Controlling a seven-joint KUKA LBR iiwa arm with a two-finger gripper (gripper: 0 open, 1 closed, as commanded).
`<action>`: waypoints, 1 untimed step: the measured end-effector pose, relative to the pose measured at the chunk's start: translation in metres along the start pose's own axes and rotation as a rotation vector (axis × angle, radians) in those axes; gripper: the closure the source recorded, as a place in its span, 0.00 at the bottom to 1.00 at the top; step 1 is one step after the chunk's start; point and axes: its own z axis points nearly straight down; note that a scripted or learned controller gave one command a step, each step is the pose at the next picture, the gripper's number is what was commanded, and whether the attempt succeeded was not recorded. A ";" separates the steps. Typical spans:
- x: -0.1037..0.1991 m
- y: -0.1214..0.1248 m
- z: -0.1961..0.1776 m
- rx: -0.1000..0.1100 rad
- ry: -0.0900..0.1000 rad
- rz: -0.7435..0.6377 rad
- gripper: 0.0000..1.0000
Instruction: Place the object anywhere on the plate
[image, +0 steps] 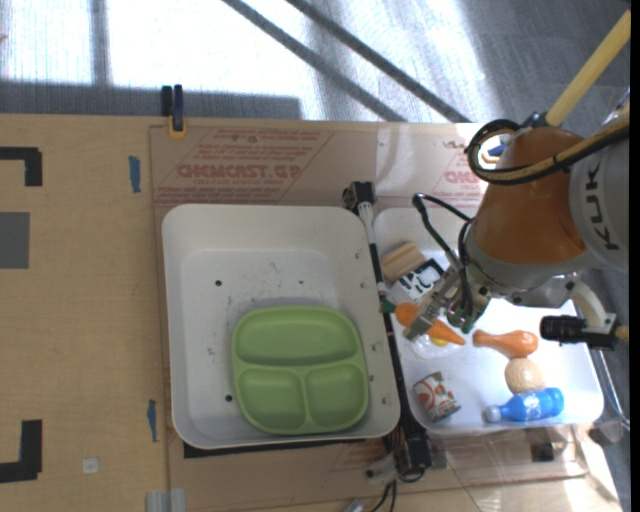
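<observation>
End effector (437, 318) over carrot (430, 328), rt bin (590, 405); plate (299, 368) in left bin (200, 260).

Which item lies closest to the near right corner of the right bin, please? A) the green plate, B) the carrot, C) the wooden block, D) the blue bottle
D: the blue bottle lies on its side at the near right corner of the right bin, while the carrot and the wooden block sit towards that bin's left side, and the green plate rests in the left bin.
</observation>
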 end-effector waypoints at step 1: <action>0.079 0.030 0.000 0.001 0.010 -0.086 1.00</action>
